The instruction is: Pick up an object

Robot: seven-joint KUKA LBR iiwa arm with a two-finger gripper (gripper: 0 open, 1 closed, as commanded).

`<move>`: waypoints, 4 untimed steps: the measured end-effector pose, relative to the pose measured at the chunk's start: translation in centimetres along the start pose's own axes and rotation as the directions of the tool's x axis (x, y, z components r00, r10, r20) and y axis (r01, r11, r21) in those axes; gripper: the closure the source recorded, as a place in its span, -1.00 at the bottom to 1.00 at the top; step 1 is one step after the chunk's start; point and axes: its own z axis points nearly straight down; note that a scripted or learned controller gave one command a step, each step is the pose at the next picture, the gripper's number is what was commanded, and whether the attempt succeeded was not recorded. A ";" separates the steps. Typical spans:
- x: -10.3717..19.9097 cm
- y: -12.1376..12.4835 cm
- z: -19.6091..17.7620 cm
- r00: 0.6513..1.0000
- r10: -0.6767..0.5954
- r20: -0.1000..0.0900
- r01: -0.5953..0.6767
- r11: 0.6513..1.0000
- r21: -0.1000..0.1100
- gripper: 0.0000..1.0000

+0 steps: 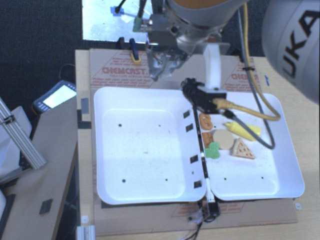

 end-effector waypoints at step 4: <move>-5.0 -1.8 18.5 1.000 0.011 0.007 -0.011 1.000 0.013 1.00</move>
